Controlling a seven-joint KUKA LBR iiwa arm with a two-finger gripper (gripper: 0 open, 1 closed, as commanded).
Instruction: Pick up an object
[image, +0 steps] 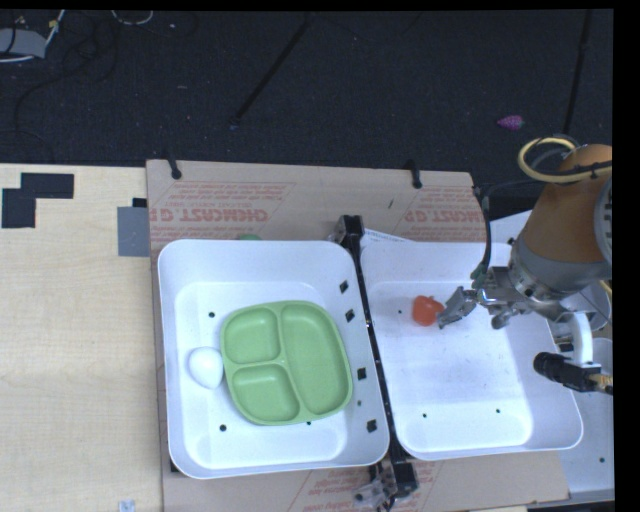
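A small red object (426, 310) lies in the right bin (470, 420), near its upper left part. My gripper (474, 314) hovers just to the right of it, over the same bin, open with nothing between its fingers. One fingertip (450, 315) is close to the red object's right side; I cannot tell if they touch. In the left bin (190, 290) sit a green three-compartment plate (285, 360) and a white egg-shaped object (206, 366) against the plate's left edge.
The grey arm with its orange band (565, 215) comes in over the right bin's right rim. A black divider (365, 340) runs between the bins. Cardboard (300, 205) lies under and behind both bins.
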